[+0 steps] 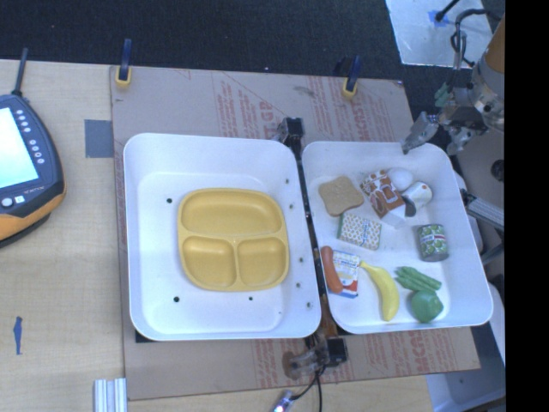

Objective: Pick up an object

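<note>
In the camera view, we are seeing the banana (383,288) lying in the right bin (459,197), its long axis running from upper left to lower right, well below and left of the pincer (422,132). The arm (480,93) is reaching in from the right, holding the pincer over the bin's top rim; we cannot tell its state. Toast (340,195) is lying nearer, below-left of it.

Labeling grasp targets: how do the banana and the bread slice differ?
The banana is yellow, long and curved; the bread slice is tan, flat and roughly square. The banana lies near the right bin's front edge, the bread slice toward its rear left. Both lie flat in that bin, untouched by the gripper.
</note>
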You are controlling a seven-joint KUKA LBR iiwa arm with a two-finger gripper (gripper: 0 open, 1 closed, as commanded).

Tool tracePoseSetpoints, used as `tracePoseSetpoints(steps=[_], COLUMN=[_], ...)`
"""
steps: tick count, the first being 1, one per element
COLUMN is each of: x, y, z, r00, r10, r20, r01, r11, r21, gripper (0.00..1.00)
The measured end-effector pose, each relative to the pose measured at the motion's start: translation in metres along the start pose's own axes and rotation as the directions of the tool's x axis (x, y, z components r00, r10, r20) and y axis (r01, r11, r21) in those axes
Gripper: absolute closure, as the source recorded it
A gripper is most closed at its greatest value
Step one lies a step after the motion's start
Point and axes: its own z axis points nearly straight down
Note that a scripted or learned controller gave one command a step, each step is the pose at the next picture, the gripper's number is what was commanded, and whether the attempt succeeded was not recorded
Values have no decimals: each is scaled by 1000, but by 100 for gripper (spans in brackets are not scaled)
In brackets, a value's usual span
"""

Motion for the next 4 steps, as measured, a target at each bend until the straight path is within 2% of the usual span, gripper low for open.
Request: tracePoseSetpoints(steps=[1,2,3,4], x=[18,51,58,66], y=[6,-12,2,-6], z=[144,151,152,151], r00=[1000,1000,1000,1000], r10=[1,-2,-2,-3], r20=[0,4,3,5], r01=[-1,2,2,3], r11=[1000,1000,1000,1000], r21=[-3,-5,-5,-6], gripper=[0,0,0,0])
